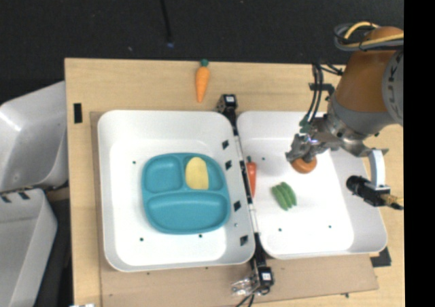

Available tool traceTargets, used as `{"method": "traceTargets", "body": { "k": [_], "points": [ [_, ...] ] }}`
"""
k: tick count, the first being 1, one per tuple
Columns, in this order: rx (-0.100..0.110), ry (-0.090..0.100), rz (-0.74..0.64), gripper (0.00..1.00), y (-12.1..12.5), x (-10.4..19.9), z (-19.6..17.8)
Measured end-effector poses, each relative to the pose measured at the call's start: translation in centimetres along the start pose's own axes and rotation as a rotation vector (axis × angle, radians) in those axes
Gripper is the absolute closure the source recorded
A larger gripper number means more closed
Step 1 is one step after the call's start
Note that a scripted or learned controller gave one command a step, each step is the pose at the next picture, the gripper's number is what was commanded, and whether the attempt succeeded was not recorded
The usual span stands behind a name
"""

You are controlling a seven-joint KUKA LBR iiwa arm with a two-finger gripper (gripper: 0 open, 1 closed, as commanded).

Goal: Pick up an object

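A small round orange object (304,166) lies in the right bin (353,231), near its upper middle. My gripper (304,156) is directly over it and covers its top edge. A green ridged vegetable (285,195) lies a little below and left of the gripper in the same bin. A red-orange piece (251,176) rests against that bin's left wall. In the left bin (122,244) stands a blue divided plate (170,214) with a yellow oval piece (197,173) in its upper right compartment.
A toy carrot (202,81) lies on the wooden bench (136,85) behind the left bin. Clamps sit on the rim between the two bins. A black fitting (367,190) juts in over the right bin's right edge.
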State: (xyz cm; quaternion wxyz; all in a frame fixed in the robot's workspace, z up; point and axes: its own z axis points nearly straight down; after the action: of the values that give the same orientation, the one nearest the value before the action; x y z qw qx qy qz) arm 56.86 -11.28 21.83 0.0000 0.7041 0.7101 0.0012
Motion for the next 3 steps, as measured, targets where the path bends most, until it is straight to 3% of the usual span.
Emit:
{"method": "traceTargets", "body": {
  "k": [3],
  "points": [
    [0.002, 0.000, 0.001, 1.00, 0.9, 15.5, -0.3]
  ]
}}
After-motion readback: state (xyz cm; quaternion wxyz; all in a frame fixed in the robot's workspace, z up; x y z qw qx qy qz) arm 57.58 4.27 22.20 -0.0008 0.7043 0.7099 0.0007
